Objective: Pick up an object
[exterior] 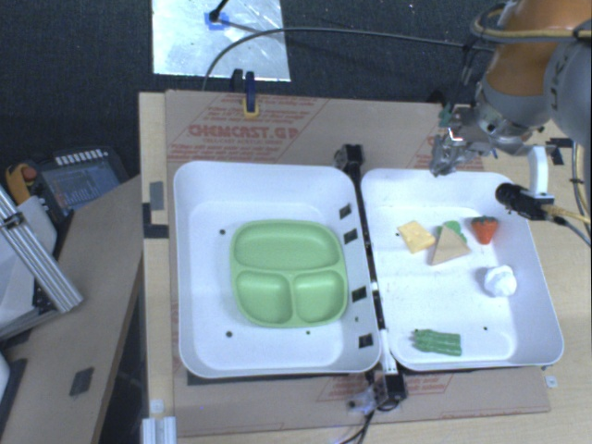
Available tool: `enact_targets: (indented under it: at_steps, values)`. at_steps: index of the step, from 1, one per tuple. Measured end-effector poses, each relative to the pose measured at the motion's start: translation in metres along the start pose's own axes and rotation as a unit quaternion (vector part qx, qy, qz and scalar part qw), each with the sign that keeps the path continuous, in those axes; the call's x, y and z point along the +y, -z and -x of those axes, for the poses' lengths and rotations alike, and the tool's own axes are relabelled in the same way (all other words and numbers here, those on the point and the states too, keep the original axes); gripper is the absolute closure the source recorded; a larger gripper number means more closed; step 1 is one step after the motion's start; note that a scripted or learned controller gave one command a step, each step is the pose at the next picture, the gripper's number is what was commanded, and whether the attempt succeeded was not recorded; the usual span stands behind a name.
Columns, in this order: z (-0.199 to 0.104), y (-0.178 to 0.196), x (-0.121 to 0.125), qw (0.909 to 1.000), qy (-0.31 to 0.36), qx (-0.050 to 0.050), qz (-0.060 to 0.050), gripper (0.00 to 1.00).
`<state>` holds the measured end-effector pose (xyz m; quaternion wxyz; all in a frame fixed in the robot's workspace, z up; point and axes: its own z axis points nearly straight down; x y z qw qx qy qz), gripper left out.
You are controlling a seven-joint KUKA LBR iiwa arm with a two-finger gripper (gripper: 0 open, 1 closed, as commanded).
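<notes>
Two white bins are carried side by side on the worktop [157,248]. A green plate [287,273] is seen in the left bin [199,192]. A yellow block [416,237], tan wedge [450,246], strawberry [486,229], white lump [500,282] and green pod [437,342] are spread in the right bin [536,340]. The gripper [445,163] is poised above its far rim; whether its jaws are spread cannot be told.

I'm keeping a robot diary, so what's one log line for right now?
hand: above right bin's far edge, holding nothing | toys: lying in right bin | green tray: left bin | pick: not begun
</notes>
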<state>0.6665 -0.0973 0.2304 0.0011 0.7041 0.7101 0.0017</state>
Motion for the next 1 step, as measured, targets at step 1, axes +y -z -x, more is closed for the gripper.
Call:
enact_targets:
  at_steps: [1]
  values:
    - [-0.0522, 0.0084, -0.0048, 1.0000, 0.000, 0.000, -0.001, 1.00]
